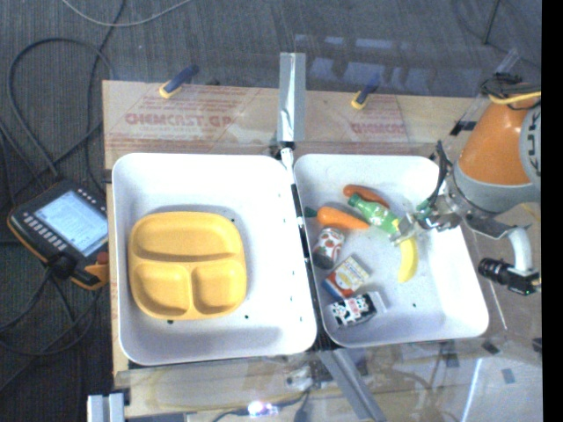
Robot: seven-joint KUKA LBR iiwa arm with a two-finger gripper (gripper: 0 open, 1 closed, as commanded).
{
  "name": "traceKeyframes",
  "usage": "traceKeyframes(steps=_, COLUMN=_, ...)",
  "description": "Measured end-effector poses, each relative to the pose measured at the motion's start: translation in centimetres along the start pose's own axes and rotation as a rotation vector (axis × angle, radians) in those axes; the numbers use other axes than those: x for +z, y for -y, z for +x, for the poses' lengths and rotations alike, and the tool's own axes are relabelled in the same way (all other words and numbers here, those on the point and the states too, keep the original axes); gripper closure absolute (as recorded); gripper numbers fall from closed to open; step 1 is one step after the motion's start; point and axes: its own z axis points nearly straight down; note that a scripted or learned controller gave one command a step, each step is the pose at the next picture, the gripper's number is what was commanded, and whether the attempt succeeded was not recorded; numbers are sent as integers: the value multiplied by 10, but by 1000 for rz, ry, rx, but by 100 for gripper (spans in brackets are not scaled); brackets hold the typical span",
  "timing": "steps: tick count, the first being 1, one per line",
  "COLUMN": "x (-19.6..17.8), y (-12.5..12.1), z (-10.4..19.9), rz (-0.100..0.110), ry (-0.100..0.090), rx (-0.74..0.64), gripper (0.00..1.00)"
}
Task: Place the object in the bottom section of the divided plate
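A: Camera view: nearest is the small printed carton (354,309), front of the right bin (457,319). Likely pick is the banana (406,259): light, smooth, curved; I'd grab mid-body.

B: End effector (427,215)?

A: Just above-right of the banana's top. Grip state: can't tell. Divided plate (187,264) sits in the left bin (211,341).

blue-handled clamps (179,81), teach pendant (60,228)

One fixed overhead camera, looking down at a slant.
It stands well back, taking in the whole brown wooden tabletop (220,117) and two shallow white plastic bins (123,236) side by side.
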Motion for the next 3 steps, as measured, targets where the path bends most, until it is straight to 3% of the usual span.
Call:
traceKeyframes(steps=1, x=-47, y=-56, z=55, rz=-1, ry=0, rx=-94, gripper=100)
traceKeyframes(steps=2, x=-49, y=-41, z=140, rz=2, ry=-1, rx=-45, gripper=100)
traceKeyframes(steps=3, x=-23, y=-43, z=232, rz=3, ry=0, rx=-110, gripper=100)
